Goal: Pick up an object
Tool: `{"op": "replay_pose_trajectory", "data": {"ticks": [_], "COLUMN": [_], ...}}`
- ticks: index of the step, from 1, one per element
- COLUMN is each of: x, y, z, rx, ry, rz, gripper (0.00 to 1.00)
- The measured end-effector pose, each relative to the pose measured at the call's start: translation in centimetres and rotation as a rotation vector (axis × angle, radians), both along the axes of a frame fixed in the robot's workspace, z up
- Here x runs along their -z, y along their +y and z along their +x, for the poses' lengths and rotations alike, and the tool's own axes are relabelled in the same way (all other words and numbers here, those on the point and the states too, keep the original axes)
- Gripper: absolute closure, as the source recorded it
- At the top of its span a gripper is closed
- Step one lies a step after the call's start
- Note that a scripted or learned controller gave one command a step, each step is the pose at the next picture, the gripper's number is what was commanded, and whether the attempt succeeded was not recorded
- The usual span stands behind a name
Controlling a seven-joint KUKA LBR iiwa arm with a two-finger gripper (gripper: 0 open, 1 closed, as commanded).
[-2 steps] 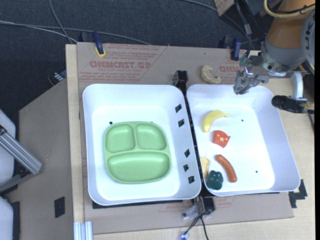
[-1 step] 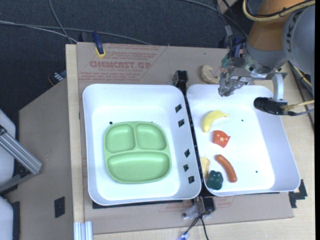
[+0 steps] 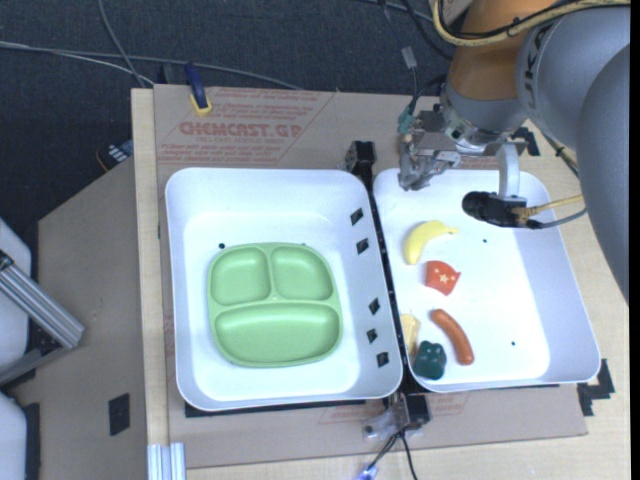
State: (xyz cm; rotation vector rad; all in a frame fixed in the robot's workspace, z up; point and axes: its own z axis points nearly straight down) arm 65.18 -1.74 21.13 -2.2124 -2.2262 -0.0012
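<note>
In the right bin (image 3: 540, 298) lie a yellow banana (image 3: 426, 238), a red strawberry-like piece (image 3: 442, 278), an orange-red sausage (image 3: 453, 335) and a dark green pepper (image 3: 430, 359) near the front left corner. A pale yellow piece (image 3: 409, 330) lies against the bin's left wall. My gripper (image 3: 416, 175) hangs over the back left corner of the right bin, above and behind the banana, with nothing between its fingers.
The left bin (image 3: 190, 268) holds a green divided plate (image 3: 273, 302). A black clamp row (image 3: 366, 268) runs between the bins. Cables and a black fitting (image 3: 495, 207) cross the right bin's back. The arm's bulk (image 3: 560, 58) fills the upper right.
</note>
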Motion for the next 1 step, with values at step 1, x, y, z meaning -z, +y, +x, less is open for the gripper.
{"op": "replay_pose_trajectory", "data": {"ticks": [1], "x": [-1.25], "y": [6.13], "z": [0.19], "rx": [-0.001], "ry": [-0.004], "rz": [0.0], "gripper": [1.0]}}
